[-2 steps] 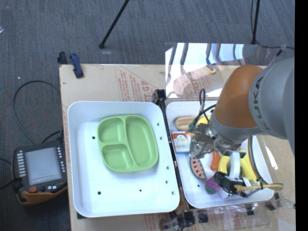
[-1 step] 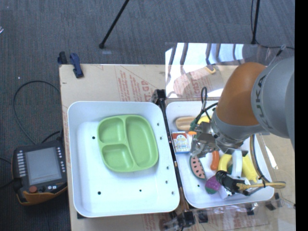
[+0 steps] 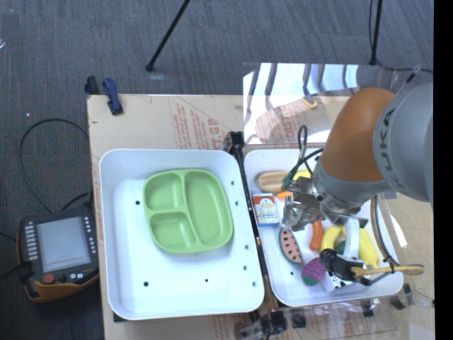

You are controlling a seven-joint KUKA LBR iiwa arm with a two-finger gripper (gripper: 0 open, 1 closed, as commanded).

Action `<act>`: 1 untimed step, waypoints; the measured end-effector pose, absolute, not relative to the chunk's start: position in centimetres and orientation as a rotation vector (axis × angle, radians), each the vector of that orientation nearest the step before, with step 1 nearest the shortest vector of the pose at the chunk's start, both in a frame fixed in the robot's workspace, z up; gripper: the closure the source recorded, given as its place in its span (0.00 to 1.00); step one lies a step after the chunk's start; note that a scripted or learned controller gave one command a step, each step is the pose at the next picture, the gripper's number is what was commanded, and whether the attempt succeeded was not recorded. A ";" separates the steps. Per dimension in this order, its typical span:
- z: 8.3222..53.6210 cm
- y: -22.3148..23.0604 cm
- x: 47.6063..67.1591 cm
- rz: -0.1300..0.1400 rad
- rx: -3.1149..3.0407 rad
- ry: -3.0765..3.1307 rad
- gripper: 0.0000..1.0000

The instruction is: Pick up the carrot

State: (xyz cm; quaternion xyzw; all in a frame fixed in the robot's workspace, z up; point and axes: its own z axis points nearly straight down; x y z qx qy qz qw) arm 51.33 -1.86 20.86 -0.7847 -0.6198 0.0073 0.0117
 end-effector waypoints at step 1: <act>21.6 -2.1 51.4 0.028 -2.444 -1.927 1.00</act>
